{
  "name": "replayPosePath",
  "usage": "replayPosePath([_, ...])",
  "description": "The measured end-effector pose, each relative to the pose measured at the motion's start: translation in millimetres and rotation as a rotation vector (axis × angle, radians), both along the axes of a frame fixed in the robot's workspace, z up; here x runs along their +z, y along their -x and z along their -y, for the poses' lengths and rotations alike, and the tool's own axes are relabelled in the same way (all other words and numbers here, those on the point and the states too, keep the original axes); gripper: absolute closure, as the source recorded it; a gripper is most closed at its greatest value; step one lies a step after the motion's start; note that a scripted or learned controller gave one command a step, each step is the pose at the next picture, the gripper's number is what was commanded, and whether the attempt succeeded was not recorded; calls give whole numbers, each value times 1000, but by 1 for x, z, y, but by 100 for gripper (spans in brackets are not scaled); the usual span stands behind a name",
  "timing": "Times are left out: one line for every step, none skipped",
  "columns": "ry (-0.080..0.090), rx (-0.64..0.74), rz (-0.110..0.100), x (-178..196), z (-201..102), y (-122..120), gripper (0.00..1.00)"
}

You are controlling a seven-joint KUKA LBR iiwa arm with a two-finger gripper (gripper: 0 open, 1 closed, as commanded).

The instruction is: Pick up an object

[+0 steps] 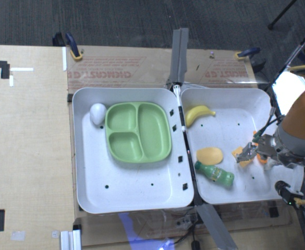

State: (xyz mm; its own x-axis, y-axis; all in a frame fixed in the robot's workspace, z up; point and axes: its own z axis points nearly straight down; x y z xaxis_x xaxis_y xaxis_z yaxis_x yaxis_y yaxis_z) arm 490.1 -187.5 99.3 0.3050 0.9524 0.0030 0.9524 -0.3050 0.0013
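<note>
**Claw low in right bin beside orange piece**

The claw (pixel 247 154) hung low at the right bin's (pixel 230 194) right side, whether clenched or released impossible to tell. A small orange piece (pixel 238 152) lay touching its tip. Left of it sat a yellow lump (pixel 209 155) and green bottle (pixel 215 174); a banana (pixel 197 113) lay farther up. The left bin (pixel 89 191) held a green tray (pixel 138 132) and white ball (pixel 97 112).

Just beside my jaws a small orange piece (pixel 239 151) is showing, half hidden. Farther out from them a yellow-orange oval (pixel 209 155) is lying, and a green bottle (pixel 215 174) with a pale label. Beyond those a yellow banana (pixel 198 113) is glowing against the white bin (pixel 230 191). Farthest from my jaws, a light green divided plate (pixel 138 132) and a white egg (pixel 97 112) are sitting in the other white bin (pixel 131 194).
</note>
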Motion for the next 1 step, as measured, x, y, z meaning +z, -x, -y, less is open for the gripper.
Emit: replayPosePath([-7, -44, -1, -4, 0, -18, 0])
